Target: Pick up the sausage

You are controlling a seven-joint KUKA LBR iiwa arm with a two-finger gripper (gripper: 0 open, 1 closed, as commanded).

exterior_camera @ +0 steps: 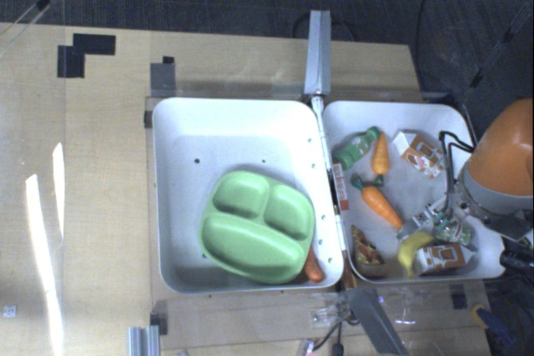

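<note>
The grey arm with the orange band point(507, 152) is reaching in from the right and hanging over the right-hand shallow white bin point(392, 108), with its two-finger gripper point(443, 218) hovering low near that bin's right wall. The gripper's tip is showing as a small cluster of metal and green parts, too small and cluttered to read, so whether it is open or closed cannot be told, and nothing is visibly sitting in its grasp. It is poised just above and beside a yellow toy banana point(412, 247) and a small brown-and-white carton point(440, 258); whether it is touching either one is unclear. The task's thing, a reddish-orange toy sausage point(312, 268), is lying well apart from the gripper, in the left-hand shallow white bin point(217, 117), at its lower right corner. Most of it is hiding under the edge of a green divided plastic plate point(259, 225), so only one rounded end is peeking out. That visible stub is slanting from upper left down toward lower right, pointing at the bin's corner; the full run of its long axis cannot be told. A long orange toy carrot point(381, 207) is resting in the middle of the right-hand bin, between the sausage and the gripper.
</note>
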